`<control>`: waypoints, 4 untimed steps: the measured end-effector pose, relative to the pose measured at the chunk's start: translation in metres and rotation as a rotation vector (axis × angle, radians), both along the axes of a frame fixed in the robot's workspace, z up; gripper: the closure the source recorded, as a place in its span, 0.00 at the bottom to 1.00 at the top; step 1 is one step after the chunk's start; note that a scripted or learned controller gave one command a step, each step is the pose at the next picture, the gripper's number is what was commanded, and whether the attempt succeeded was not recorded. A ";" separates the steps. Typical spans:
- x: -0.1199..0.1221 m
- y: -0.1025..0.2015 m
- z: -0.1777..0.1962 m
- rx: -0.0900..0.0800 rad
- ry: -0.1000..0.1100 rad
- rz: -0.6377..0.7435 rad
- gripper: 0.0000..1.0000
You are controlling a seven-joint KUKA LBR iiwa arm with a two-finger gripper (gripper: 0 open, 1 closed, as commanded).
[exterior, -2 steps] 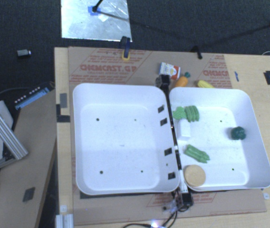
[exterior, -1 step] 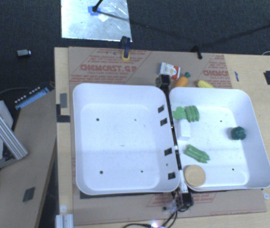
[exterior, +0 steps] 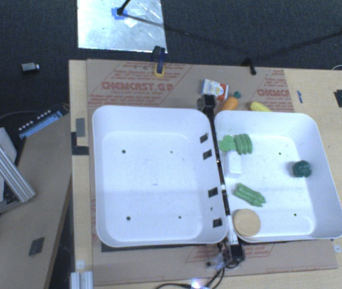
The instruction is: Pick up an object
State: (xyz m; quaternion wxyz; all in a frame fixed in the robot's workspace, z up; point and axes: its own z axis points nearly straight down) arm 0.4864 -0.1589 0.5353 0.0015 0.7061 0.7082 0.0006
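Observation:
The right bin [exterior: 321, 155] holds several small objects. A light green leafy piece and a ribbed green piece [exterior: 236, 143] lie together near its upper left. A dark green round lump [exterior: 301, 169] rests near its right wall. A green knobbly piece [exterior: 248, 194] lies in the lower middle, with a tan round disc [exterior: 247, 222] just below it at the bin's bottom left corner. A small white flat piece [exterior: 234, 165] lies between the green ones.
The left bin [exterior: 153, 173] sits beside the right one, joined by black clips [exterior: 213, 191] along the shared wall. Behind the bins on the cardboard lie an orange piece [exterior: 229, 103], a yellow piece [exterior: 259, 107] and a small white box [exterior: 213, 89]. A yellow clamp [exterior: 158, 62] stands farther back.

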 end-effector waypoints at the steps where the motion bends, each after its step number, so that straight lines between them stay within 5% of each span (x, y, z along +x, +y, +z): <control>1: 0.000 0.008 -0.003 0.000 0.000 0.000 1.00; 2: 0.000 0.020 0.000 0.000 -0.001 0.000 1.00; 3: -0.001 -0.052 0.000 -0.002 -0.001 -0.008 1.00; 4: 0.000 -0.048 0.000 -0.001 -0.001 0.001 1.00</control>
